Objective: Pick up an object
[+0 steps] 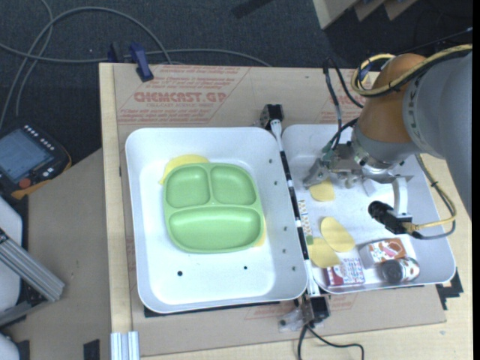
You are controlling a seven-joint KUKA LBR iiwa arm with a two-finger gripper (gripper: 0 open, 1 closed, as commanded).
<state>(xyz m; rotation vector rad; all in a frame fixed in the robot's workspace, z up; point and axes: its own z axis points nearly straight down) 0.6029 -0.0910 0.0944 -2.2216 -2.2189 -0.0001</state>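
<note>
My gripper (336,181) hangs open over the back half of the right bin (442,265), with nothing between its fingers. Just below its left finger (310,178) lies a small yellow chip-like piece (322,192). Two more yellow pieces (337,233) (324,254) rest nearer the front, beside the bin's left wall. A red and white packet (346,272) and a small container with a red label (387,253) sit in the front corner.
The left bin (142,201) holds a green divided plate (214,207) lying on a yellow object (180,162) that peeks out at its back left. A black divider strip (292,193) runs between the bins. The grey and orange arm (405,103) looms over the right bin's back.
</note>
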